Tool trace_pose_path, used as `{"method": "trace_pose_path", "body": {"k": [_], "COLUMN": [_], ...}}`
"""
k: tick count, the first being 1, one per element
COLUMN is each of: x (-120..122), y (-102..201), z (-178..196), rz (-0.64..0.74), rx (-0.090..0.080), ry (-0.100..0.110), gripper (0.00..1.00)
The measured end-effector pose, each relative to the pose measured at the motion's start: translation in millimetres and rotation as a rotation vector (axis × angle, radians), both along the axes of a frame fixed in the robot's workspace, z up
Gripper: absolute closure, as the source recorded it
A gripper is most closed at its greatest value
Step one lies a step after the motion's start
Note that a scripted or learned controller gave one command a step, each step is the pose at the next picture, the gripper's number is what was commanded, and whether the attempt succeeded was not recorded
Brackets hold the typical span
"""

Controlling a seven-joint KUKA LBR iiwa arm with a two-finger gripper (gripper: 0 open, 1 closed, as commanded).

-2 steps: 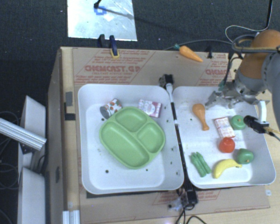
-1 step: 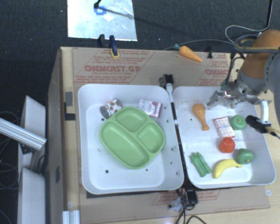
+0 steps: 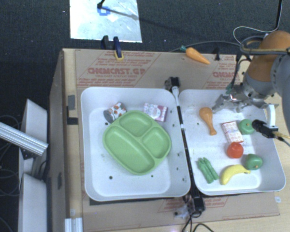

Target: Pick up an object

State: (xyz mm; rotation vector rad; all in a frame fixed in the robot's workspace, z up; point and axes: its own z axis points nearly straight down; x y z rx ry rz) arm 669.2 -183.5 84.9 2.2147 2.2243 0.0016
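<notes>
Where the right bin (image 3: pixel 273 180) comes nearest, a banana (image 3: pixel 233 173) lies beside green beans (image 3: pixel 207 170), with a red tomato (image 3: pixel 235 150) and drumstick (image 3: pixel 208 120) farther back. Farther still, the gripper (image 3: pixel 237 99) hangs over the bin's far edge; its opening I cannot tell, and beyond it the worktop's brown sheet (image 3: pixel 135 66) reads "CHEMCAST GP".

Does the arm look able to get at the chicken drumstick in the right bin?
Probably yes. The drumstick lies apart from the other items, uncovered, and the gripper hovers over the same bin's far side.

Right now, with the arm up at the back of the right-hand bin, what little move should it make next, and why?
Probably lower the tool toward the drumstick. The tool hangs over the right bin's far edge with nothing visibly in it, and the drumstick lies nearest, apart from the other toys.
</notes>
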Motion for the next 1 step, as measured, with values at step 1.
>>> {"method": "trace_pose_path", "body": {"k": [1], "x": [-0.1], "y": [1.5], "z": [0.1], "rz": [0.000], "rx": [0.000], "ry": [0.000], "gripper": [0.00]}}
